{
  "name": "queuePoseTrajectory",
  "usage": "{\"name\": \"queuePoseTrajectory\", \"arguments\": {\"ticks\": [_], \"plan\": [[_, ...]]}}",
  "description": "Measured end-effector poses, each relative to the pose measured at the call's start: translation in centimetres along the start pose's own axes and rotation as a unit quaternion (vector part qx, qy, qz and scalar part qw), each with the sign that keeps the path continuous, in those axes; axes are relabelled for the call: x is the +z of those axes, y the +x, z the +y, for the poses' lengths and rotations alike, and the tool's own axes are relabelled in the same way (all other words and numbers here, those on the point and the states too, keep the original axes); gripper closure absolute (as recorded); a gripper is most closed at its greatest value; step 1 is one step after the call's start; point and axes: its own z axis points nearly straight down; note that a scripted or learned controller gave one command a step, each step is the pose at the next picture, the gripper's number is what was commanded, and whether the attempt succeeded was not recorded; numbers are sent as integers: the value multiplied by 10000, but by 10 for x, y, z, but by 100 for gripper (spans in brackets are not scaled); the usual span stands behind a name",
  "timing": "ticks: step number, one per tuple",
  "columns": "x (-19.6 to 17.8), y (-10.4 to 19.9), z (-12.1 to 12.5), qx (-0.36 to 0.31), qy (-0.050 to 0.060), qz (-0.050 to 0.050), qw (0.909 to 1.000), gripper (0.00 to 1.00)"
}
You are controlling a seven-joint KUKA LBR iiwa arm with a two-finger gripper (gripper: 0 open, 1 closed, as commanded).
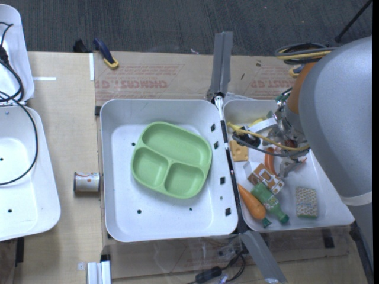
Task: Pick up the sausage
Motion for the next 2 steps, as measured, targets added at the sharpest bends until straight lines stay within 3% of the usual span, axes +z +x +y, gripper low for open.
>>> {"name": "queuePoseTrajectory", "arguments": {"ticks": [2], "plan": [[0,0,0,2,-1,1,10000,0]]}}
